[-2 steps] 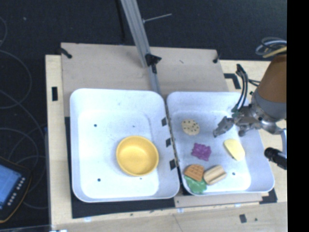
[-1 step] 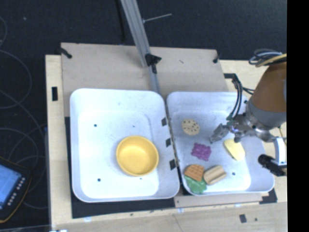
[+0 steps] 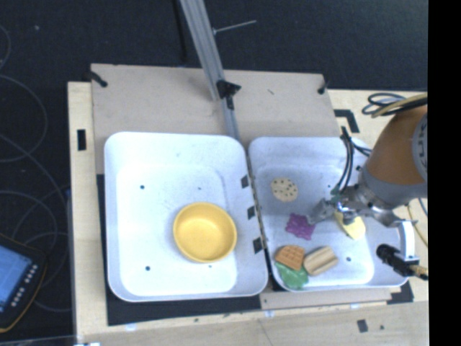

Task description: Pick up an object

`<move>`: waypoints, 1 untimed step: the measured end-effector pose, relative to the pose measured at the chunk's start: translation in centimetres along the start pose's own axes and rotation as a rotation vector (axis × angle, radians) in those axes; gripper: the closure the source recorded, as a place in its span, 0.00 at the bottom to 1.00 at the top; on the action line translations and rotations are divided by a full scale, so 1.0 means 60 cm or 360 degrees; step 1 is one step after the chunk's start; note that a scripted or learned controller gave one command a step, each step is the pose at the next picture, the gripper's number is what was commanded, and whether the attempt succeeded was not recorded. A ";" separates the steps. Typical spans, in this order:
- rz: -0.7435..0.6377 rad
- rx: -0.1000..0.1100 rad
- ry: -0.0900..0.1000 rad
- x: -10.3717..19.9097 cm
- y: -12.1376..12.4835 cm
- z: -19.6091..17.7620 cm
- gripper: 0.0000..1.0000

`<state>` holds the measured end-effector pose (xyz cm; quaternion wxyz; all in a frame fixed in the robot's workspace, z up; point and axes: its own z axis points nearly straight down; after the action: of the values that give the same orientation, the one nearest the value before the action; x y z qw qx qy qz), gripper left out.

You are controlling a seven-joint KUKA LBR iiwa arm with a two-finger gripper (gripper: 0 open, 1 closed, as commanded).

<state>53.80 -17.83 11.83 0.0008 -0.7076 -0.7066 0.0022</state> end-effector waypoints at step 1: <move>0.0008 -0.0015 0.0001 0.000 0.004 -0.023 1.00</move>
<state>54.08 -17.84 13.20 -0.0023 -0.7094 -0.7048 -0.0015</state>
